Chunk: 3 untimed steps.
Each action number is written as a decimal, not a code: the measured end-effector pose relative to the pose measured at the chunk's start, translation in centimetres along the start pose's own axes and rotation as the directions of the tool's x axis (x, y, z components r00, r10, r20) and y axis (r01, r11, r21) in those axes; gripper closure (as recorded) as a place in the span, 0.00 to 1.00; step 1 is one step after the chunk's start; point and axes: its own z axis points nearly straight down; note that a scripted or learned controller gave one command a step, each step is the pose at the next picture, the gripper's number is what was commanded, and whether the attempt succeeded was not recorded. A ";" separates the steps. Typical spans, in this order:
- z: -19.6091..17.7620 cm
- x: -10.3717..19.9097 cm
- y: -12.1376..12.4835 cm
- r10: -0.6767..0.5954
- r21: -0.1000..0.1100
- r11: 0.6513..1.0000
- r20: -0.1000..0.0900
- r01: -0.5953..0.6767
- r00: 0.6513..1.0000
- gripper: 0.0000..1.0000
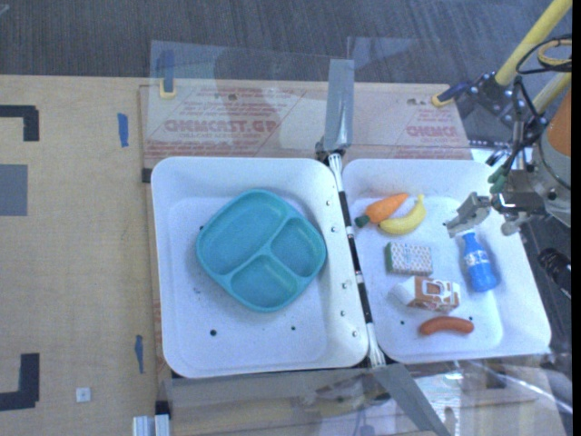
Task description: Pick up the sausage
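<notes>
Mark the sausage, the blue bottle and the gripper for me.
sausage [446,326], camera view, middle of its reddish body.
blue bottle [477,263], camera view, on its label.
gripper [473,213], camera view, midway between the fingertips.

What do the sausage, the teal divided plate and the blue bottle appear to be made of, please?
The sausage looks like smooth moulded plastic: even orange-red, faint sheen. The teal plate seems matte hard plastic, with one uniform colour and soft moulded dividers. The blue bottle is probably glossy plastic with a printed label; the view is too coarse to be sure.
</notes>
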 end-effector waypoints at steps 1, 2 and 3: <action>12.1 1.9 -1.0 -0.216 -0.001 0.976 0.001 0.216 0.976 0.00; 18.4 2.8 3.5 -0.209 -0.016 0.978 0.009 0.209 0.978 0.00; 18.9 -0.1 8.9 0.205 -0.009 0.979 0.002 -0.205 0.979 0.00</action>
